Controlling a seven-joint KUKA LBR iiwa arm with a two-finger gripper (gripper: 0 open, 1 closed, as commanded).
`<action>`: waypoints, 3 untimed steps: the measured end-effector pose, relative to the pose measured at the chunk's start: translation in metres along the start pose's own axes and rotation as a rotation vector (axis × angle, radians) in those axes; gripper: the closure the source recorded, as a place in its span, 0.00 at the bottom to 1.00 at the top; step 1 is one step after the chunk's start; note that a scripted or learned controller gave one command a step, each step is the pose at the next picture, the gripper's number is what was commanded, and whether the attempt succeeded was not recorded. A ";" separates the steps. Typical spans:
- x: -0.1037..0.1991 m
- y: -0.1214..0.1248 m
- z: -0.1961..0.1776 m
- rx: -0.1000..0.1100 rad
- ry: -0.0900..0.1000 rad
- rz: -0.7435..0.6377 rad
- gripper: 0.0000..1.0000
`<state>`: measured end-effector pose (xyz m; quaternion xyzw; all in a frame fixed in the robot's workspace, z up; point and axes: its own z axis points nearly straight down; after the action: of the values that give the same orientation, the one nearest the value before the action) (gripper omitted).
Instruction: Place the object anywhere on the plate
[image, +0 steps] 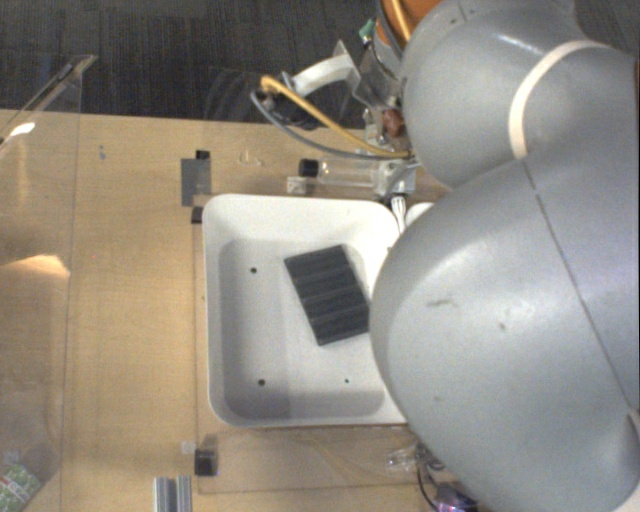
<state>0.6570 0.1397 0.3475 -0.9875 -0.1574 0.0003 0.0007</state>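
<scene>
Ribbed dark slab (327, 295) lies flat near the bin's (215, 300) right edge; looks stiff, light; grasp across its width. End effector state unclear.

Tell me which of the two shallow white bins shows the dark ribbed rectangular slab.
The left shallow white bin, whose floor is in plain sight, shows the dark ribbed rectangular slab lying flat. The right bin is mostly covered by the grey arm.

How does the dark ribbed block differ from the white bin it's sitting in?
The dark ribbed block is nearly black, the white bin pale. The block is much smaller than the bin. The block lies turned at an angle, while the bin sits square to the bench. Both are roughly rectangular.
</scene>
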 end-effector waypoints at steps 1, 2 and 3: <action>0.012 -0.024 0.017 0.001 0.001 0.031 1.00; -0.044 -0.017 0.100 -0.002 -0.001 -0.046 1.00; 0.017 -0.048 0.177 -0.002 -0.003 -0.144 1.00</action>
<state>0.6584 0.1908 0.1704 -0.9736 -0.2282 0.0013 -0.0004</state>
